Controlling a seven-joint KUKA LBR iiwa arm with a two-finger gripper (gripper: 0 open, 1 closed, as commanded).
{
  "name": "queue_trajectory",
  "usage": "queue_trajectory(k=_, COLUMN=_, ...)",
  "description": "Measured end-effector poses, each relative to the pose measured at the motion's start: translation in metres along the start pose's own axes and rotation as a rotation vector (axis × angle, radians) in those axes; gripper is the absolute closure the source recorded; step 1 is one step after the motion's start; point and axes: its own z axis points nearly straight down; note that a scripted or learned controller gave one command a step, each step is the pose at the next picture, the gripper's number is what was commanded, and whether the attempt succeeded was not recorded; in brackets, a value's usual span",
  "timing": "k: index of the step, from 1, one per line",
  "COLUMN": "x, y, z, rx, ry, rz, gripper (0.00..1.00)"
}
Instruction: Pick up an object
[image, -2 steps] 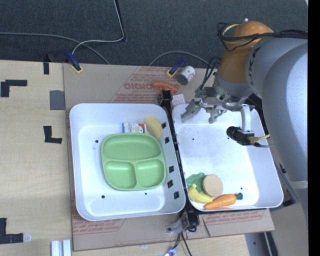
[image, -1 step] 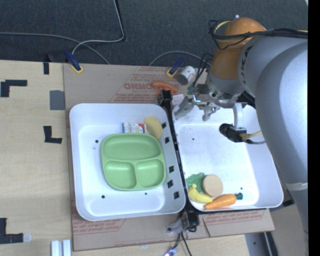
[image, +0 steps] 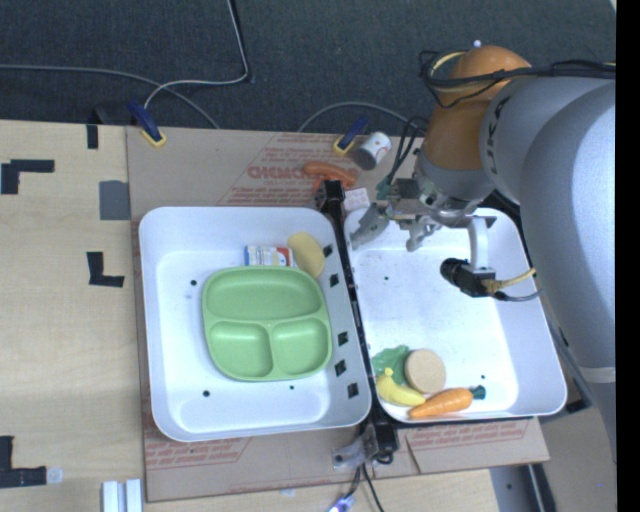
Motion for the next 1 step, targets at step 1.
queue_trajectory(k=1, x=-0.0141, y=-0.0105, z=0.0001, rx=0.0, ry=0.0, rz=0.0, gripper=0.0)
